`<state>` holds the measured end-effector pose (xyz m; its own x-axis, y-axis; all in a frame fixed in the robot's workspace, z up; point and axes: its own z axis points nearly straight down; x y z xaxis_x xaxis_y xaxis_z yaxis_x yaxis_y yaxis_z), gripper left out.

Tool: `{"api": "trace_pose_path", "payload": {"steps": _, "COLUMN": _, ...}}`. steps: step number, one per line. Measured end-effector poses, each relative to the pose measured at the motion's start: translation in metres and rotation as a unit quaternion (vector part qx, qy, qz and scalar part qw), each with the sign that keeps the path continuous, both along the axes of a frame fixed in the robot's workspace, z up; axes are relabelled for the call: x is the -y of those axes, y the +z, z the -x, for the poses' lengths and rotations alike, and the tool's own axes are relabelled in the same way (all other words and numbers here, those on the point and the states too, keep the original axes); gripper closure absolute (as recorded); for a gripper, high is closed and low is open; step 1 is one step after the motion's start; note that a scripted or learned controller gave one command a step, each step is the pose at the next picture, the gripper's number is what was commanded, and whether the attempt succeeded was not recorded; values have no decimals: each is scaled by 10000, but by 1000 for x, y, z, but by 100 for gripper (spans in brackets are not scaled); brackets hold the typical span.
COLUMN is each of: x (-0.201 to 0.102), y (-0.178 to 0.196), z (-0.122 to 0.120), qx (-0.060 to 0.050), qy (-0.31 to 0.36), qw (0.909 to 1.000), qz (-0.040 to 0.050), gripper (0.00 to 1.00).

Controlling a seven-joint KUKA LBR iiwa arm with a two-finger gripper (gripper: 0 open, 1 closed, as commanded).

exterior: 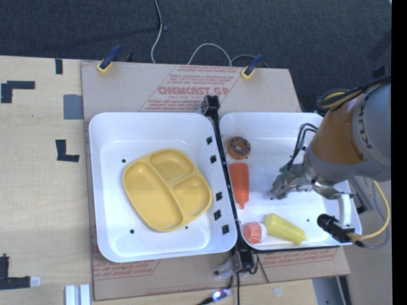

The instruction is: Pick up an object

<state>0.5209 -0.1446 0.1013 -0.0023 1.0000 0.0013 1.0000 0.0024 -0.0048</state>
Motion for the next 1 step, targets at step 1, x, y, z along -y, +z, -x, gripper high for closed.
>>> {"api": "trace_pose_path", "payload": {"steps": 1, "x": 9, "y": 55, "z": 3, "qx": 38, "qy": -12, "qw": 10000, "qz": 13, "gripper": 100}}
